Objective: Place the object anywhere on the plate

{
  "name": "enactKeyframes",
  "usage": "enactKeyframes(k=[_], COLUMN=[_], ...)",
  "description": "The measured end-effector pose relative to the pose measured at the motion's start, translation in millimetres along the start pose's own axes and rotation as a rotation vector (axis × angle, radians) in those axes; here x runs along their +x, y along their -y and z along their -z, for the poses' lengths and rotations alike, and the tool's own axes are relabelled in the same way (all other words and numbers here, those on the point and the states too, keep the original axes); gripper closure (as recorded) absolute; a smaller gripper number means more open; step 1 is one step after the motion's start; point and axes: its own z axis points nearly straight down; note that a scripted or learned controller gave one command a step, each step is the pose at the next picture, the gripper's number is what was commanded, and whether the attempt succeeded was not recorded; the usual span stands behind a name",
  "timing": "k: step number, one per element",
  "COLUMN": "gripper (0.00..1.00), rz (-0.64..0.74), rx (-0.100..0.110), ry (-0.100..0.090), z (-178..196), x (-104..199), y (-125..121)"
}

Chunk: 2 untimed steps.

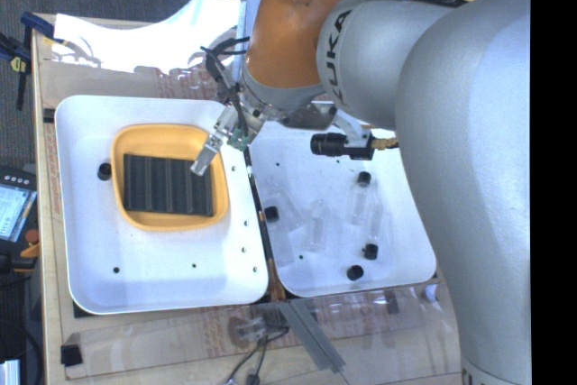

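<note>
The grey arm point(433, 104) enters from the right of the frame and fills most of that side, its orange band point(288, 36) sitting upper centre above the wrist. From the wrist the gripper point(206, 160) slants down and to the left, its tip hanging over the right-hand part of the yellow plate point(135, 140); whether the jaws are wide or narrow cannot be told from this slant, and nothing can be made out between them. The plate lies in the left bin point(135, 284), in the upper middle of that bin, and carries a dark ribbed rectangular object point(167, 185) across its middle, lying flat just below and left of the gripper tip. The right bin point(361, 275) lies beside it at centre frame, partly covered by the arm, with a few small dark pieces point(354, 272) scattered on its floor. Both bins rest on the bench point(180, 334), whose bare edge shows along the bottom of the frame.
</note>
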Motion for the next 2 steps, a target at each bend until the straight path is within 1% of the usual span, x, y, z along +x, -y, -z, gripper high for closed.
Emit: enactKeyframes(k=[1,2], gripper=[0.0,0.0], rz=[-0.067,-0.013], rx=[0.001,0.001], ry=[0.0,-0.001], z=[34,55], x=[-17,16], y=[2,-13])
